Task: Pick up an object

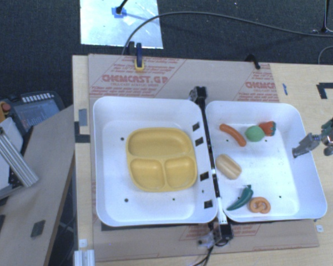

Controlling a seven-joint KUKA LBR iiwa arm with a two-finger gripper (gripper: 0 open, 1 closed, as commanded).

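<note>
Camera view has the gripper [306, 146] at the right bin's [299, 201] right edge, holding nothing; its spread I cannot tell. Approach step: it must reach left to the bun [228, 165].

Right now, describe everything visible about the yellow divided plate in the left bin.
The yellow divided plastic plate is a rounded rectangle with a raised rim and three compartments: one wide section along the far side and two smaller ones side by side nearer the camera. It looks smooth, matte and bare. It lies flat, right side up, near the middle of the left shallow white bin, touching only the bin's floor.
</note>
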